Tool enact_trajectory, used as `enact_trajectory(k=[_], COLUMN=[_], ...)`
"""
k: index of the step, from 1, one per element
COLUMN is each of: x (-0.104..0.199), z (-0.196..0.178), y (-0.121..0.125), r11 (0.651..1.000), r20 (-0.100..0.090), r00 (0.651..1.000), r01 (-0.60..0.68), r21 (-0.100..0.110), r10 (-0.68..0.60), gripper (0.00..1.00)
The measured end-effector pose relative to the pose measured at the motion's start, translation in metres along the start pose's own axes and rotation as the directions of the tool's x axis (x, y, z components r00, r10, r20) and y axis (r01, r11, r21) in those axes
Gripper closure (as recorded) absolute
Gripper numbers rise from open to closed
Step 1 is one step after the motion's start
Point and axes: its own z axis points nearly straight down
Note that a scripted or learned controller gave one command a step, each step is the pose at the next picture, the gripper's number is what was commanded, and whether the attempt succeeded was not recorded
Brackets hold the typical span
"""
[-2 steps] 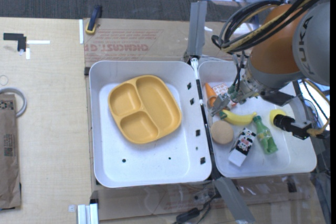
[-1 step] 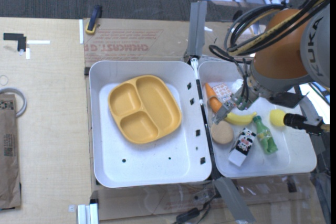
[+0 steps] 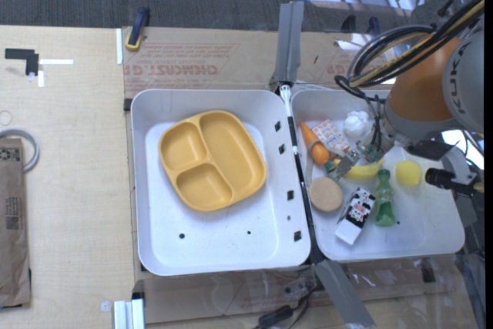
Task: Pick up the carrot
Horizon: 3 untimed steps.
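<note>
The carrot [image 3: 309, 134] is a short orange piece lying at the left side of the right bin [image 3: 431, 243], close to the wall between the bins. Just below it sits a round orange thing [image 3: 320, 154]. My gripper [image 3: 343, 161] hangs low in the right bin, just right of that round orange thing and below right of the carrot. It is over the left end of a yellow banana [image 3: 363, 171]. Nothing shows as held. The grey and orange arm covers the bin's upper right part.
Near the gripper lie a printed packet [image 3: 331, 135], a white lump [image 3: 356, 122], a tan disc [image 3: 326, 195], a small milk carton [image 3: 354, 216], a green bottle [image 3: 383, 200] and a lemon [image 3: 408, 173]. The left bin [image 3: 154, 235] holds a yellow divided plate [image 3: 212, 159].
</note>
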Motion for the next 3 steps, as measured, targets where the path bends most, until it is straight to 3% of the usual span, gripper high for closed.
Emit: enact_trajectory(k=[1,2,3], x=[0.089,0.046,0.043], z=[-0.100,-0.152,-0.099], y=[0.037,0.059,0.014], r11=[0.987,0.994,0.999], r20=[-0.001,0.000,-0.002], r00=[0.987,0.994,0.999], r01=[0.159,-0.107,0.041], r21=[-0.001,0.000,0.001], r10=[-0.159,0.107,-0.041], gripper=[0.00,0.00,0.00])
